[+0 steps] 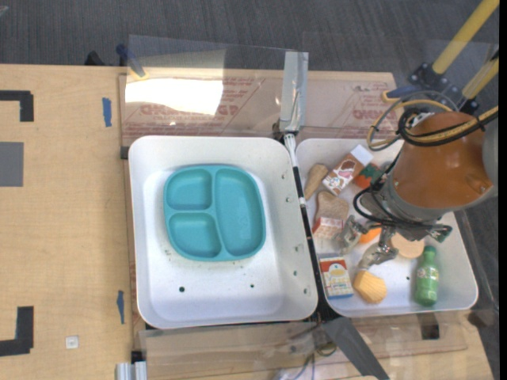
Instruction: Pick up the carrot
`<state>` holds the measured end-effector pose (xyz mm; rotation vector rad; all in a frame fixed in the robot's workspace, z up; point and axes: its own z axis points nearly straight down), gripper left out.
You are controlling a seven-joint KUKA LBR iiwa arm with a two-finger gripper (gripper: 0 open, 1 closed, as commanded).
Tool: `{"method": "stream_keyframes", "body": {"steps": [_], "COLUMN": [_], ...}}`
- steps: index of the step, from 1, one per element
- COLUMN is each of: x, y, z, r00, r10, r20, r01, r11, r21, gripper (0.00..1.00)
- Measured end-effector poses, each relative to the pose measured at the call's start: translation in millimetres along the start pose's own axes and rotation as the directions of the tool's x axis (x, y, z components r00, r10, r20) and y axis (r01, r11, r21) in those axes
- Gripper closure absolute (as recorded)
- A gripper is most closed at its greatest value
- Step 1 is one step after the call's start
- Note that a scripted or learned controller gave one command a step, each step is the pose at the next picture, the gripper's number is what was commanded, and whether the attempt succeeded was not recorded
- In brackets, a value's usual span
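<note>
Wooden table (pixel 63 212) carries two shallow white bins. Left bin (pixel 150 291) holds a turquoise divided plastic plate (pixel 214 212). Right bin (pixel 459 291) holds assorted toy foods, including a green bottle (pixel 427 275). Jaws (pixel 379 252) hang low over the clutter, opening indeterminate. Orange carrot (pixel 364 177) lies far side, just beside the arm, not yet grasped

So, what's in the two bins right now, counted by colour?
Teal: 1, divided plate
Green: 1, bottle
Yellow: 1, food piece
Orange: 1, carrot, mostly behind the arm
Tan/brown: 3, food items
Printed cartons: 2
Total: 9
</note>
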<state>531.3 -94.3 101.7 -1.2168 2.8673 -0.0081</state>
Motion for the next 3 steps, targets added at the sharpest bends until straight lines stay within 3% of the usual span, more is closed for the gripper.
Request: {"method": "stream_keyframes", "body": {"steps": [1,2,3], "x": [-115,-111,13], "y": [-50,-50,-84], "z": [-87,-81,-54], "r00": [0.996,0.996,0.998], "r10": [-0.09,-0.086,-0.06], "r20": [-0.007,-0.015,-0.023], "r01": [0.09,0.086,0.06], "r11": [0.996,0.996,0.998], "r21": [-0.006,-0.014,-0.015], "gripper": [1.0,0.0,0.0]}}
